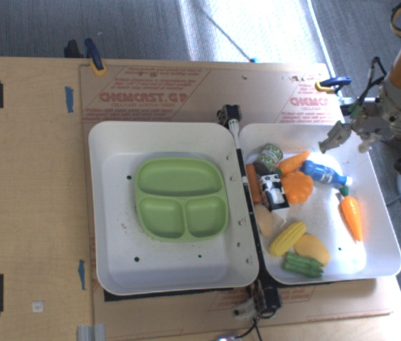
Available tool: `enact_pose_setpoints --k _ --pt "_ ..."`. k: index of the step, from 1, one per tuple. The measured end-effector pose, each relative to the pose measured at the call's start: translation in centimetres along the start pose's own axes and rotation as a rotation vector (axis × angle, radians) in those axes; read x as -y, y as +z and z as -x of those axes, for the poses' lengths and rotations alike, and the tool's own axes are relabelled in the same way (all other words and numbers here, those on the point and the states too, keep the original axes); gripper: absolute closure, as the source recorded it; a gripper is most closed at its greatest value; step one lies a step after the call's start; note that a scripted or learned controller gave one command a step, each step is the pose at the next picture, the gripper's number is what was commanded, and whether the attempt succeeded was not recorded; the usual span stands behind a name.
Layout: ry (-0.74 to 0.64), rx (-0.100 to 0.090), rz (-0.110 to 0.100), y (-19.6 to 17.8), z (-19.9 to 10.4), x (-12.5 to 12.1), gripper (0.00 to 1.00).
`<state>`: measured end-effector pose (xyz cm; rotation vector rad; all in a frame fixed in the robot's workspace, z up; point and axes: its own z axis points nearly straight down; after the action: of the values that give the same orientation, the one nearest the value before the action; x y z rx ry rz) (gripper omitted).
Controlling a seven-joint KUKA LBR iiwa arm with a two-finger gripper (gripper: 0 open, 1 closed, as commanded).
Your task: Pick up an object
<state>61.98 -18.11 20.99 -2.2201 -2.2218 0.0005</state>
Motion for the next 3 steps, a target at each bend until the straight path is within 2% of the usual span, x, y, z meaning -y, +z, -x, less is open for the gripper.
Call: enact_pose_setpoints --k 1,2,3 --pt "-0.006 -0.011 0.003 11.1 3.0 3.3 0.00" --pt "-0.013 -0.018 0.012 12.0 3.1 9.8 0.00" --pt "-0.016 -0.017 0.016 12.0 3.1 12.5 0.00"
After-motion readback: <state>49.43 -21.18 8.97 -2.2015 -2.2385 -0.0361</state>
